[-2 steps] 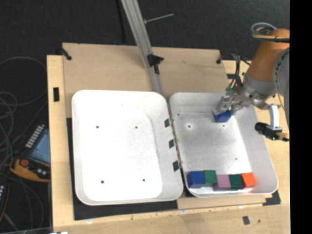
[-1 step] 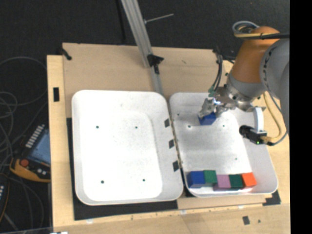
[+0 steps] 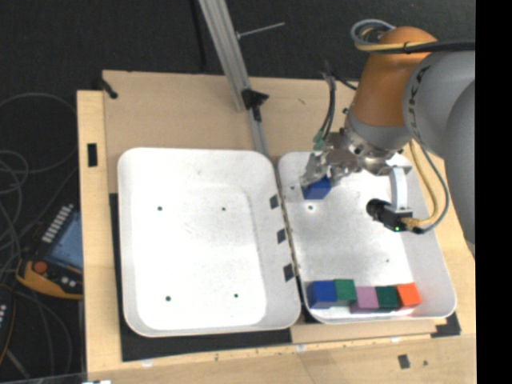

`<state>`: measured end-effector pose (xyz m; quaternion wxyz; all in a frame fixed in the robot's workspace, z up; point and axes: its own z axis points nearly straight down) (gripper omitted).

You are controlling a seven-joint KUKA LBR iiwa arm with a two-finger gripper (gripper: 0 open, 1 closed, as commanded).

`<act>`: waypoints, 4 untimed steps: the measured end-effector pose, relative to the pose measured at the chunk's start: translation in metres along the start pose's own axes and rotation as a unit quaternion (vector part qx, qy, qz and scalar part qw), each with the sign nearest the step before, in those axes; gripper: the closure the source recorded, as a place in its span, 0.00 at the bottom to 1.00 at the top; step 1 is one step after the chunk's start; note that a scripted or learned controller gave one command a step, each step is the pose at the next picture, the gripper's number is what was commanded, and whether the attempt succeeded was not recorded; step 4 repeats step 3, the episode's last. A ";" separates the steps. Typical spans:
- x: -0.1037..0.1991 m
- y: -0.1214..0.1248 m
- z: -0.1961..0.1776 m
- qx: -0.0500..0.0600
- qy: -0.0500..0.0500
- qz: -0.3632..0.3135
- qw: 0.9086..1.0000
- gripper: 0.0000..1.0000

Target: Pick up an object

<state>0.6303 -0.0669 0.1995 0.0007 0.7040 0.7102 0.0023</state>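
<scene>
You are looking down on two white bins sitting side by side on the bench, and your arm point(image 3: 400, 78) is reaching in from the right over the right bin point(image 3: 352, 238). The gripper point(image 3: 322, 174) is hanging near that bin's upper left corner, close to the wall that it shares with the left bin point(image 3: 192, 238). A blue block point(image 3: 317, 189) is sitting right at the fingertips, and it appears to be caught between them and lifted a little off the bin floor. I judge the gripper to be clenched on that block, though the slanted view makes the height above the floor hard to read.

The other candidates are lying in a row along the near wall of the right bin: a second blue block point(image 3: 322, 292), a green block point(image 3: 345, 289), a pink block point(image 3: 366, 298), a darker green block point(image 3: 388, 296) and an orange block point(image 3: 409, 294). They are touching one another and pressing against the wall, which probably makes them awkward to grasp. That is likely why the lone blue block, standing well apart from them, is the one being taken.

The arm is tilting in from the right, so its wrist and cables are staying over the right bin. If the grip is sound, you are looking at a pick that is nearly done. Since the block is hanging at the very fingertips, watch for it slipping as the arm rises.
</scene>
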 end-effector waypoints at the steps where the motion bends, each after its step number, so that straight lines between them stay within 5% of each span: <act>1: 0.088 -0.011 0.003 0.002 0.001 0.000 1.000 1.00; 2: 0.082 -0.011 0.003 0.002 -0.001 0.004 1.000 0.00; 4: 0.065 -0.020 0.003 0.002 -0.002 0.005 1.000 0.00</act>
